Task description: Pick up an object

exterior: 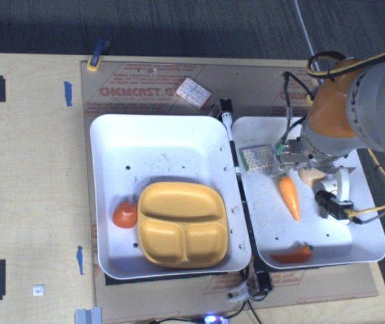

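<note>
Hovering over the right bin, the gripper is sitting at the carrot's 12 o'clock tip; carrot's long axis is running 12-to-5; finger state cannot be told.

Bright, even overhead light is washing over the bench, the white bins are glaring slightly, soft shadows are pooling under the yellow tray, and focus is staying reasonably sharp.
</note>
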Robot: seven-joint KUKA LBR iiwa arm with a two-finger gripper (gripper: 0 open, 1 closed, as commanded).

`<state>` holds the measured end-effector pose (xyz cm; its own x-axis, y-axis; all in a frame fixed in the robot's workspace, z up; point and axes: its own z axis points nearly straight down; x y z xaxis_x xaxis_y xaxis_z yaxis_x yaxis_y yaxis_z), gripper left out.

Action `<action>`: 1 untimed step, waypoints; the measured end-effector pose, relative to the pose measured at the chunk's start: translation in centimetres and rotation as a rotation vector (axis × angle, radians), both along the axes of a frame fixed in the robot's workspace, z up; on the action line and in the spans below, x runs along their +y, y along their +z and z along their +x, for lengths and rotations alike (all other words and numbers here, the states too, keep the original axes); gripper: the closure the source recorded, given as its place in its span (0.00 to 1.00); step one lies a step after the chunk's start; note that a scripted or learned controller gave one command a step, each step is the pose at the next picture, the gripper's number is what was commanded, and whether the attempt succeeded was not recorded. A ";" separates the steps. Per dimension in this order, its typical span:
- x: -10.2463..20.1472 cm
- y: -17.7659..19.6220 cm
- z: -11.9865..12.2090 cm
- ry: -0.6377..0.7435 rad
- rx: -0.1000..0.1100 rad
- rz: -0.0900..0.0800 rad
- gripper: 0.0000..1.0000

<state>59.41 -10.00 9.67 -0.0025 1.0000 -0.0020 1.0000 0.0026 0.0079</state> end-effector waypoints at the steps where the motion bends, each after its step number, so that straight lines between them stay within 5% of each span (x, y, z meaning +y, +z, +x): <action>1: 0.0 0.0 0.0 0.000 0.000 0.000 0.00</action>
